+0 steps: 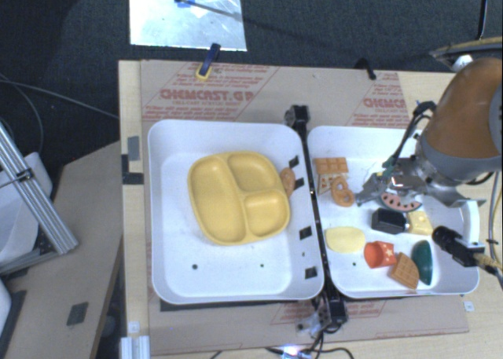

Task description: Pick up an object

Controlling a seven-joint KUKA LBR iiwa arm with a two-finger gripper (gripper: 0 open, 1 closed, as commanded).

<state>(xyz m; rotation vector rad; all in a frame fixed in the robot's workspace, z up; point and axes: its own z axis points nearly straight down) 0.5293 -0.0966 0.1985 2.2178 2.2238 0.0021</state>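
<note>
Right bin (354, 139) (crowded); hand (391, 192) central.

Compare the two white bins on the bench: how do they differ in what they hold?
The left bin holds one large yellow divided tray and a small brown piece at its right wall. The right bin holds many small toy foods, such as a waffle and a pale yellow oval, and the arm reaches over it. Both are shallow and white.

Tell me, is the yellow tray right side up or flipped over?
Right side up. The yellow tray in the left bin shows its three hollow sections facing up.
</note>
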